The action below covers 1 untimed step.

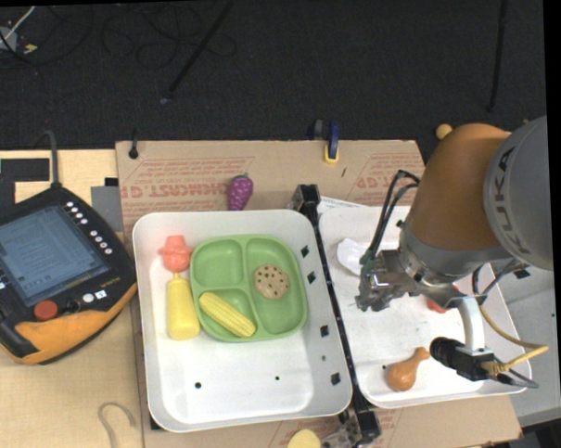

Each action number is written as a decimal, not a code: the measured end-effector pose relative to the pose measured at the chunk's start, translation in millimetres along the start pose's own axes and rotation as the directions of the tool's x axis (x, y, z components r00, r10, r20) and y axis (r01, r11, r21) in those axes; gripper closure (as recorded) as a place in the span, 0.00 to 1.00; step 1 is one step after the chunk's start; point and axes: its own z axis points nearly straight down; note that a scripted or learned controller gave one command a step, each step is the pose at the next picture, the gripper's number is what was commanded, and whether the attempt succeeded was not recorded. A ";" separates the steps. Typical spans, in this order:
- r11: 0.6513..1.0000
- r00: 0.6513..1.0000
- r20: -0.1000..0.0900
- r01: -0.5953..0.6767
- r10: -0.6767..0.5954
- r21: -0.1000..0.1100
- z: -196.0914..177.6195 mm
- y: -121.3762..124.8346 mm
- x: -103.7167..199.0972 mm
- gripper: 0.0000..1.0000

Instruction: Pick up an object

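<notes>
We judge the pick not yet made: our pincer (374,293) hangs low over the right bin (399,394) (whether spread or pressed together we cannot tell), the drumstick toy (407,369) lying loose near its front edge.

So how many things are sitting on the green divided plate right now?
2. A corn cob lies in the plate's front left compartment, and a cookie sits in its right compartment. Nothing hides the plate.
</notes>
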 end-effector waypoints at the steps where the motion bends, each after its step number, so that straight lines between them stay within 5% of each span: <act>1: 1.000 1.000 -0.001 0.001 -0.001 -0.002 -19.5 -5.0 4.1 1.00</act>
